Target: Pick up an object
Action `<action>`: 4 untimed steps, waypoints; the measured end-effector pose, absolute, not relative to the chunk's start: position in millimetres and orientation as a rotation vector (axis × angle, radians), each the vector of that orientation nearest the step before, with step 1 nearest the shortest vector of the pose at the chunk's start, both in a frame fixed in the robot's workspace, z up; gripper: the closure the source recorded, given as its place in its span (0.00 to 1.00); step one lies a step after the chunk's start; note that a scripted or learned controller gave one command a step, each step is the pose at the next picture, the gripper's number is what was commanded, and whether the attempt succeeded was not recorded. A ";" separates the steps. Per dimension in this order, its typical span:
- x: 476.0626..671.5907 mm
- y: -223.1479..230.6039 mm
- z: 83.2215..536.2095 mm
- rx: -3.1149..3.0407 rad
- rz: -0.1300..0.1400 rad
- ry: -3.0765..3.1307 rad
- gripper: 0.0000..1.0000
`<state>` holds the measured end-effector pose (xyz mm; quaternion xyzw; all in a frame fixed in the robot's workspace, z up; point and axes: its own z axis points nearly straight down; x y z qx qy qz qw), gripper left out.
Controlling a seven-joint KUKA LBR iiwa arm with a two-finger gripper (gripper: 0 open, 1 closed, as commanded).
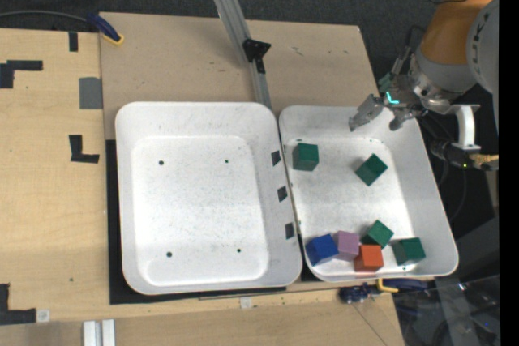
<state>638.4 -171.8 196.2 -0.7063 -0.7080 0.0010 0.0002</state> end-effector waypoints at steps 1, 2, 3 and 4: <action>636.3 -175.2 151.6 -2.218 0.007 -2.220 0.00; 634.5 -173.9 97.0 -2.216 0.008 -2.220 0.00; 636.4 -173.4 110.8 -2.217 0.003 -2.225 1.00; 642.1 -175.3 154.6 -2.222 -0.003 -2.225 1.00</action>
